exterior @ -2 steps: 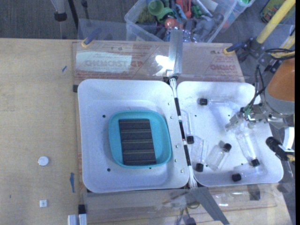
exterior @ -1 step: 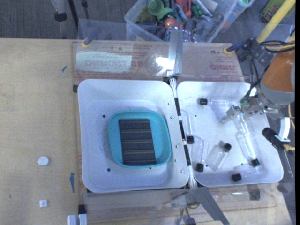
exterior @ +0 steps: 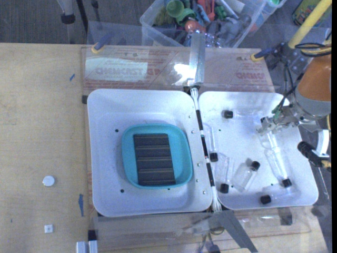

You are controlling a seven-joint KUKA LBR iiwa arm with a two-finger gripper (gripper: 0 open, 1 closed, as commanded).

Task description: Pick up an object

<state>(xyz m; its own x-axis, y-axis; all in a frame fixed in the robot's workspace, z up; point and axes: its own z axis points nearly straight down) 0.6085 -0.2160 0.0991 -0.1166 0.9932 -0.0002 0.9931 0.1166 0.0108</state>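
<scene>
Several clear plastic vials with black caps lie in the right bin point(exterior: 247, 101). One vial point(exterior: 245, 174) lies near the middle front, and a longer one point(exterior: 277, 163) slants toward the front right corner. Another vial point(exterior: 238, 114) lies at the back with its cap to the left. In the left bin point(exterior: 105, 141) sits a teal tray point(exterior: 181, 159) holding a dark ribbed block point(exterior: 153, 159). My gripper point(exterior: 268, 125) hangs over the right side of the right bin, just above the upper end of the long vial. I see nothing clearly held in it.
A clear tub of colourful toys point(exterior: 210, 9) stands behind the bins. A metal divider point(exterior: 197, 57) rises at the back between them. A small white disc point(exterior: 48, 181) lies on the wooden bench at the left. Cables run along the right of the arm point(exterior: 316, 83).
</scene>
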